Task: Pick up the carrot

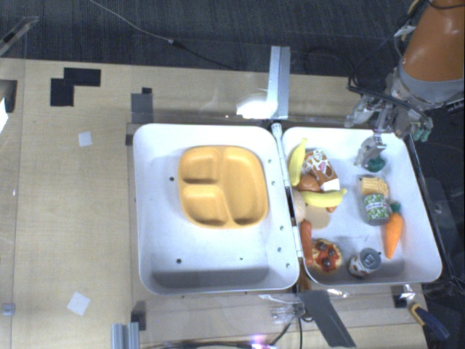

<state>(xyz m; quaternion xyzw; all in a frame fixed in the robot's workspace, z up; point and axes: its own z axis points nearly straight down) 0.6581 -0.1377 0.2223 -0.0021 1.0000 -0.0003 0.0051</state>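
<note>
On the bench (65, 217), two shallow white bins sit side by side, their inner rims touching along a central divider.

Left bin (156, 267): holds one item, a yellow divided tray (221, 186) with three compartments, lying flat near the bin's centre. Nothing is seen in the compartments.

Right bin (425, 264): holds several items, crowded.
- Two bananas: one (296, 162) upright along the left wall, the other (323, 198) lying crosswise just below it.
- A brown and white pastry-like piece (318, 168) between the two bananas, touching both.
- A red sausage-shaped item (306, 240) against the left wall, lower half.
- A small pizza-like disc (326, 256) just beside the red item, near the front wall.
- A small round can (365, 262), grey on top, at the front wall.
- A jar with a green label (375, 208), and a yellow ridged item (373, 186) touching its far end.
- The carrot (393, 233): orange with a green top, lying lengthwise near the right wall, just beside the jar, tip pointing towards the front wall. It rests free on the bin floor.

Arm: the grey and orange arm (432, 42) enters from the right, over the far right corner of the right bin. The gripper (373, 155) hangs over the far end of that bin, above a small teal object (375, 165), well apart from the carrot. Whether its fingers stand wide or narrow cannot be told from this view.
</note>
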